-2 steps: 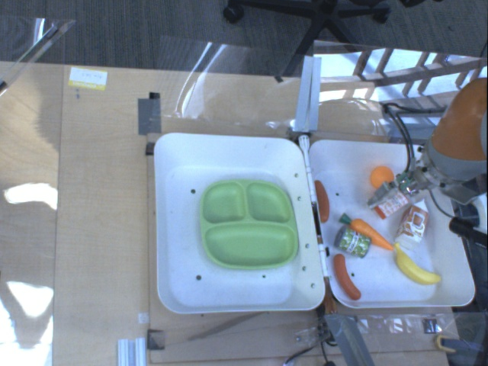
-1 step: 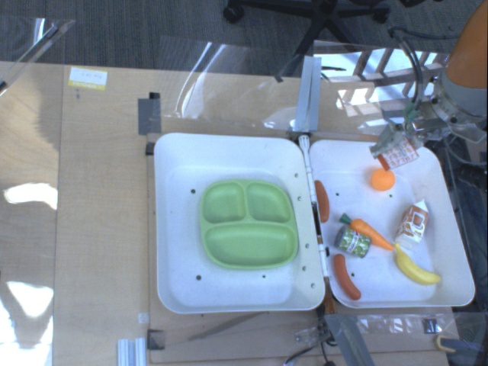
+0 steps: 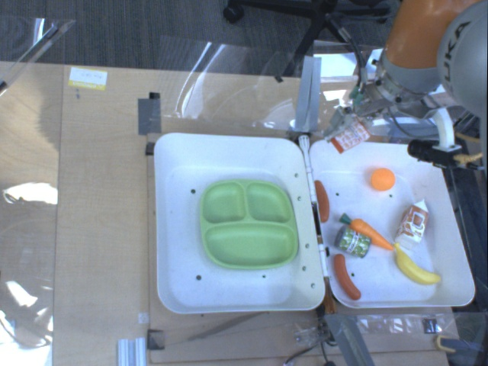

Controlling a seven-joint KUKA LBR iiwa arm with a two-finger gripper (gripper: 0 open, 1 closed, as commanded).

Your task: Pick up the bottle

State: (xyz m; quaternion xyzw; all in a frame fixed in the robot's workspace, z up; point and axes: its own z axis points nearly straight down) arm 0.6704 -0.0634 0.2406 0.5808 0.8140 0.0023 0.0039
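Observation:
The bottle is small and green with a dark cap and a label. It lies on its side in the right bin, near the left wall and touching a carrot. My gripper hangs over the far left corner of that bin, well behind the bottle. A small red and white object sits right at the gripper's tip; I cannot tell whether it is held or only lies below it.
The right bin also holds an orange, a small carton, a banana and two sausages. A green divided plate lies in the left bin. A grey post stands behind the bins.

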